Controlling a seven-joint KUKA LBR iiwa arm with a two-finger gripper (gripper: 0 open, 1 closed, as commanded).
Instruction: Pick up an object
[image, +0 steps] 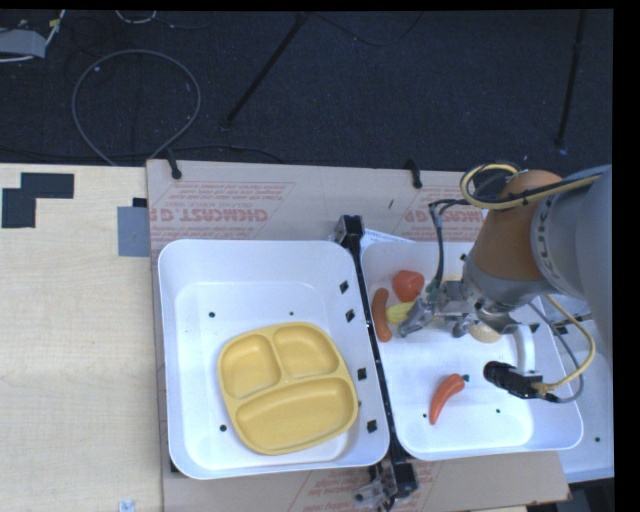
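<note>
My gripper (418, 318) is low over the upper left part of the right bin (560, 430), reaching in from the right under the grey and orange wrist. Its tip is right beside a small yellow object (397, 312) and an orange sausage-shaped piece (381, 314) lying along the bin's left wall. Just above the tip sits a red-orange rounded piece (407, 284). An orange chili pepper with a green stem (447, 397) lies apart, lower in the same bin. Nothing can be seen held by the gripper.
The left bin (190, 300) holds a yellow divided plate (288, 386). A black divider (365, 340) runs between the two bins. Cardboard lies under the bins, and pale bench surface is at the left.
</note>
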